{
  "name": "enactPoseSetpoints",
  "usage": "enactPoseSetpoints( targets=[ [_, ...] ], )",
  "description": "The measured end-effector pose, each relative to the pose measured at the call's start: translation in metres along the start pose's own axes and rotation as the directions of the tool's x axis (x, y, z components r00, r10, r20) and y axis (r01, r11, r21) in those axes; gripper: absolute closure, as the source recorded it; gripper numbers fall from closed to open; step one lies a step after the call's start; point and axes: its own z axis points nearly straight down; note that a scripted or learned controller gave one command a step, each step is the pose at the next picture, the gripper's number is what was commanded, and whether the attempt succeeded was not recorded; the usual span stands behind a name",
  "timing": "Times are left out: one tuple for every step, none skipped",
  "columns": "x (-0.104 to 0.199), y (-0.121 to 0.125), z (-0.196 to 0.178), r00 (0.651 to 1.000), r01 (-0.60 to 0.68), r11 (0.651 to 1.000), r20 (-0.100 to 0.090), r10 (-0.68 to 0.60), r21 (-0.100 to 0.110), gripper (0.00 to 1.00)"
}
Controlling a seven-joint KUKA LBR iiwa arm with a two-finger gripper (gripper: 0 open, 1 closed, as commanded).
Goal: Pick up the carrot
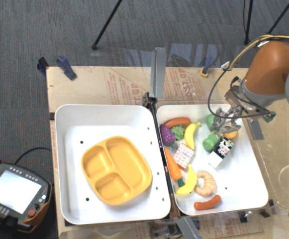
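On the bench [109,83], we saw the carrot [172,165] against the right bin's [256,168] left wall; the end effector [227,119] hovered far off, its state unclear to us.

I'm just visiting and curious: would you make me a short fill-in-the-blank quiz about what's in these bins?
1. The yellow tray lies in the ___ bin.
2. The carrot lies along the right bin's ___ wall.
3. The tray has ___ compartments.
4. The gripper hangs over the ___ bin.

Missing words: left; left; three; right
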Motion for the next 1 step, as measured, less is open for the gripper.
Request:
enactPoseSetpoints(
  targets=[
    [0.0036,-0.0002,-0.1635,0.999,-0.032,0.999,-0.021,0.032,-0.022,1.00]
  ],
)
